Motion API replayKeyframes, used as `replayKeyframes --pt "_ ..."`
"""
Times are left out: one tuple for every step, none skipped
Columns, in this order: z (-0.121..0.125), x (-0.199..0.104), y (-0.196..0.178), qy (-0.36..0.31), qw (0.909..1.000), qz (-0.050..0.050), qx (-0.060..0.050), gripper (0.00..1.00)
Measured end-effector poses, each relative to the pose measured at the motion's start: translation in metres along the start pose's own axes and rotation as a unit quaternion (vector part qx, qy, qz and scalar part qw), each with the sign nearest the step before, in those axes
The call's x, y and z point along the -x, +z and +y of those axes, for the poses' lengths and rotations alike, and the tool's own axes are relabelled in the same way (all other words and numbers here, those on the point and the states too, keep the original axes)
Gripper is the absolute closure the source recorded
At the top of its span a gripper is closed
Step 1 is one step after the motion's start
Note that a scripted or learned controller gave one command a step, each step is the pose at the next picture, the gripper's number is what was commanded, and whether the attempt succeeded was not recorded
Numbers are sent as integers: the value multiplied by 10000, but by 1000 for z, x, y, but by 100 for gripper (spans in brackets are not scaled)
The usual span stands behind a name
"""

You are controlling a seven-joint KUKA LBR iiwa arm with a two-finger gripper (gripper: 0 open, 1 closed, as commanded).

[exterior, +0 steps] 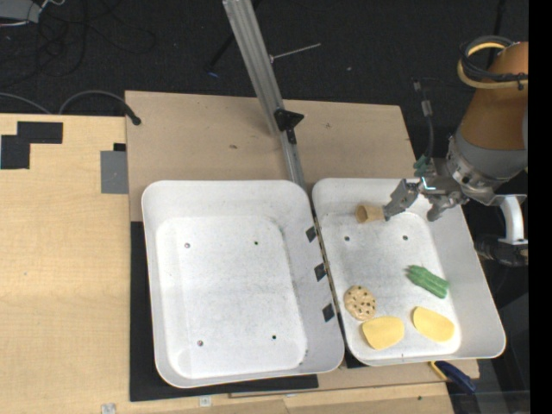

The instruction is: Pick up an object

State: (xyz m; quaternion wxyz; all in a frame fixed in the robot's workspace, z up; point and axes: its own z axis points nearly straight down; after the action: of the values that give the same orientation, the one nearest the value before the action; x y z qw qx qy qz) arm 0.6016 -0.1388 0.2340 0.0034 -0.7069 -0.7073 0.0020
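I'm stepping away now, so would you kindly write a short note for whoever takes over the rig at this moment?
Gripper: open, over the far part of the right bin, holding nothing.
Things, all in the right bin: tan block just beside the gripper's near finger; green piece; cookie; two yellow pieces at the near end.
Done: nothing lifted yet.
Left: close on one thing, probably the tan block, and lift it.

Left bin (172,210): I see it white and shallow, touching the right bin's edge.
Aluminium rail (259,72): slanting over the bench's far edge.
Bench (198,136): tan board.
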Motion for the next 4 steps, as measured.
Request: replayKeyframes --pt "1 0 -3 2 10000 -5 24 0" --pt "-1 -3 41 1 10000 -2 2 0" --pt "2 -4 105 9 10000 1 -9 0" --pt "2 -5 143 11 10000 -10 29 0"
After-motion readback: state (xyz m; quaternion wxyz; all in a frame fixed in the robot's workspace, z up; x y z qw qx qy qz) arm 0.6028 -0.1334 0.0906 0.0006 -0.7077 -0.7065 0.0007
